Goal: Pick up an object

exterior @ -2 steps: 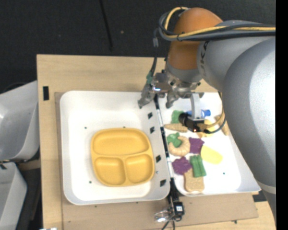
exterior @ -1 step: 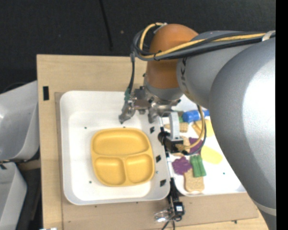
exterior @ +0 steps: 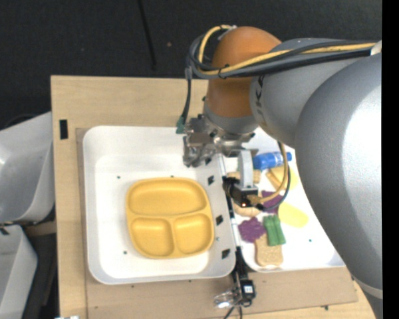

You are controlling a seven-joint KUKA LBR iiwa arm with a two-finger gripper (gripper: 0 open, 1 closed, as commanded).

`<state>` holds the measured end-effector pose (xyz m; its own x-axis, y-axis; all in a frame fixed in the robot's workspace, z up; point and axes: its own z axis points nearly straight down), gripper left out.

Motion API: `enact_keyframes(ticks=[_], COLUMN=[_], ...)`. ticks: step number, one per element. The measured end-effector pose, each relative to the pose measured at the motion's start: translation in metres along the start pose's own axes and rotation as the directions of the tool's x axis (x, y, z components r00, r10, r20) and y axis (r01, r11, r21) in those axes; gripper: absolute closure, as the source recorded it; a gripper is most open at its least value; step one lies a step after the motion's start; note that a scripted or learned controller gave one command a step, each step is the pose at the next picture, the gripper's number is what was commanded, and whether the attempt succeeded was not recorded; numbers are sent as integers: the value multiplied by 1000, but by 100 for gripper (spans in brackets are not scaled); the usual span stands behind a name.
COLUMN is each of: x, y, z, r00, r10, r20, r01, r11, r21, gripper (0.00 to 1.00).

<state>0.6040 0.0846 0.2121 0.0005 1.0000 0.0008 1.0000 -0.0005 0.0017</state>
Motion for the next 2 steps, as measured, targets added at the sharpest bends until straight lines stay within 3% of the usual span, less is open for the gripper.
enact_keyframes(ticks=[2], x=[-2], y=[2], z=[-22], r00=[1000], r10=[4], r20=[-1], r01=[-4], r11=[1000], r21=[-4], gripper=[100])
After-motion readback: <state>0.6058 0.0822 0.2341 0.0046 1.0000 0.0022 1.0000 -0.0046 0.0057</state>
